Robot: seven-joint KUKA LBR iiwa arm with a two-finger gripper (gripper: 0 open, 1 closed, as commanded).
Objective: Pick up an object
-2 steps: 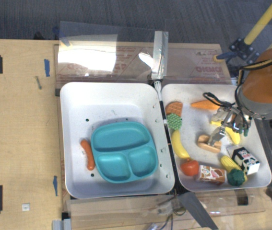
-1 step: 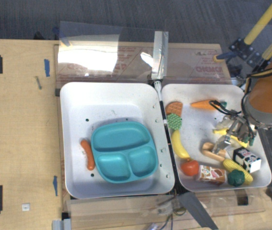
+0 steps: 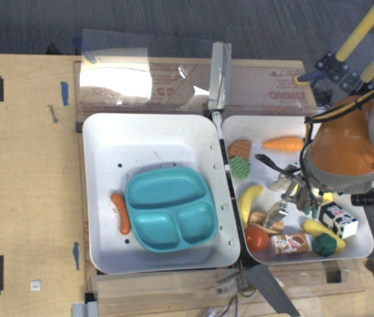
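The left bin (image 3: 107, 144) holds a teal divided tray (image 3: 171, 208), with an orange sausage (image 3: 121, 212) lying just beside its left edge. The right bin (image 3: 358, 246) is crowded with toy food: a carrot (image 3: 283, 144) near the top, a banana (image 3: 249, 202), a red tomato (image 3: 256, 240), a small jar (image 3: 290, 244), a green ball (image 3: 240, 168) and a die (image 3: 342, 220). The gripper (image 3: 287, 202) hangs low over this right bin, just beside the banana; I cannot tell if it is released or clenched.
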